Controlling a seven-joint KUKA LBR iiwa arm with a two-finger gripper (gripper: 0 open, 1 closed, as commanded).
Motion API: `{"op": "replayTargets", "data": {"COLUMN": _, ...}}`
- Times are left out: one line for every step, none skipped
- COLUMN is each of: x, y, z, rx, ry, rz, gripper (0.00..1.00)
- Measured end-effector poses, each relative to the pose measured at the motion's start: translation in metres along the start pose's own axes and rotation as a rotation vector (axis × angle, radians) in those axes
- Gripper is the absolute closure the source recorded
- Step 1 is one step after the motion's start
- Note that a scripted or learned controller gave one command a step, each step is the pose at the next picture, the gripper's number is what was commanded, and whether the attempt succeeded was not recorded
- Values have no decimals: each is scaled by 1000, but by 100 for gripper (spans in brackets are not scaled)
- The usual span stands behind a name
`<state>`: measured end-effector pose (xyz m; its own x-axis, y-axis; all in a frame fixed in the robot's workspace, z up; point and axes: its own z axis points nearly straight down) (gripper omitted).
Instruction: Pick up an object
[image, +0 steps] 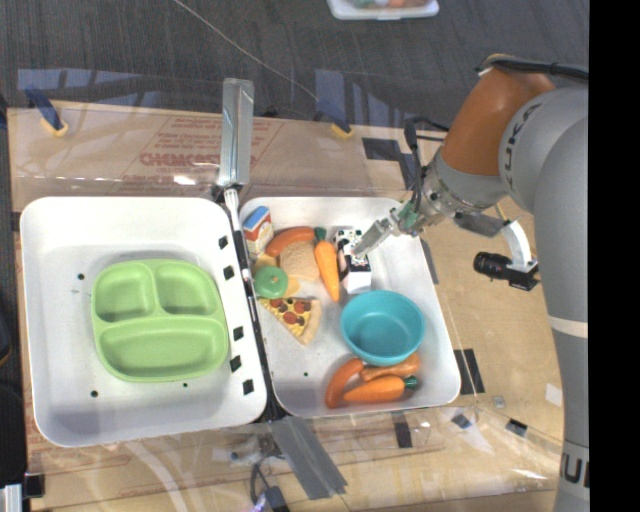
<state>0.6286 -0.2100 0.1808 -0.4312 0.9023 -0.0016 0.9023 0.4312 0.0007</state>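
The grey arm with the orange band enters from 3 o'clock, and its two-finger gripper (352, 258) is low in the right white bin (440, 345), near the bin's 12 o'clock edge. I cannot tell how the gripper is set. At its tip is a small black and white object (357, 272), beside the orange plastic carrot (327, 269). The teal round bowl (381, 326) is at 6 o'clock from the tip. The left white bin (45, 300) carries a green divided plastic plate (157, 319).
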Motion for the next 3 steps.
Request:
{"op": "replayTargets", "data": {"x": 29, "y": -19, "z": 89, "rx": 2, "ry": 3, "rz": 332, "gripper": 0}}
{"op": "replayTargets", "data": {"x": 5, "y": -8, "z": 88, "rx": 4, "ry": 3, "rz": 518, "gripper": 0}}
{"op": "replayTargets", "data": {"x": 6, "y": -8, "z": 76, "rx": 9, "ry": 5, "rz": 510, "gripper": 100}}
